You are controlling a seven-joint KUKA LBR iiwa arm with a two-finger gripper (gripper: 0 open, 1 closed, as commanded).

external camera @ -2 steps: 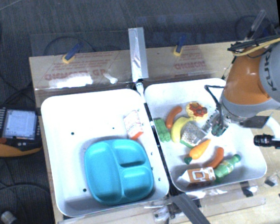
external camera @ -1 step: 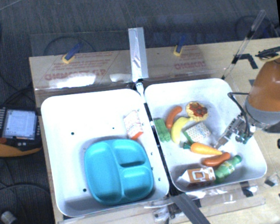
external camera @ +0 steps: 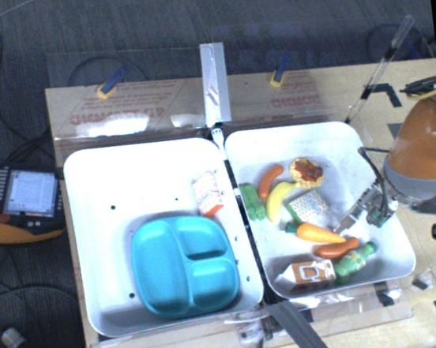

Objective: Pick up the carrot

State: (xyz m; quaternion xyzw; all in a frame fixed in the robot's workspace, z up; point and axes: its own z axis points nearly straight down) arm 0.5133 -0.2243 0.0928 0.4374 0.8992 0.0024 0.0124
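Orange carrot just left of tool

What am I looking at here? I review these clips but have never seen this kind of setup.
One fixed camera looks down at a slant on a bench with two shallow white bins. The grey robot arm with an orange band reaches in from the right; its two-finger gripper hangs over the right white bin, holding nothing visible. That bin contains toy food: the orange carrot with a green top it should pick up, a yellow banana, sausages, a pizza slice and a small bottle. The left white bin holds a turquoise divided plastic tray and a small white-and-red packet.
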